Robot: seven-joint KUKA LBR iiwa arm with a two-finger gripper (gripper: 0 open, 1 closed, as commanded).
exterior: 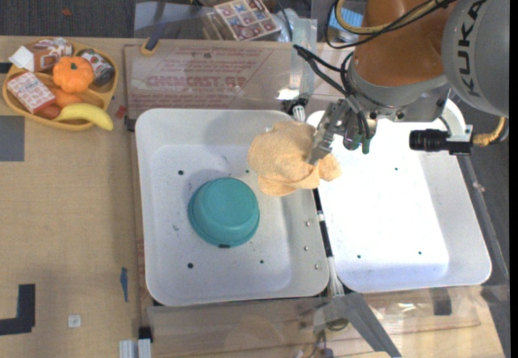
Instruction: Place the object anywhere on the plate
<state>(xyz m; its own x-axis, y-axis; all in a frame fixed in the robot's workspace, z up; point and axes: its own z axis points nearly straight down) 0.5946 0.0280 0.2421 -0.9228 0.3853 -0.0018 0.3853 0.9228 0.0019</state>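
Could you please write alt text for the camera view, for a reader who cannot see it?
The gripper holds a crumpled tan cloth above the divide between two white bins. An upturned teal plate sits in the left bin, apart from the cloth.

End effector (322, 144) low, arm (421, 24) reaching from right

fruit bowl (57, 89), game box (241, 18)

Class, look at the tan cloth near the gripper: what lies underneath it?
The tan cloth drapes over the left bin's right rim and the seam between the bins. Whatever else lies beneath is covered. The teal plate sits apart.
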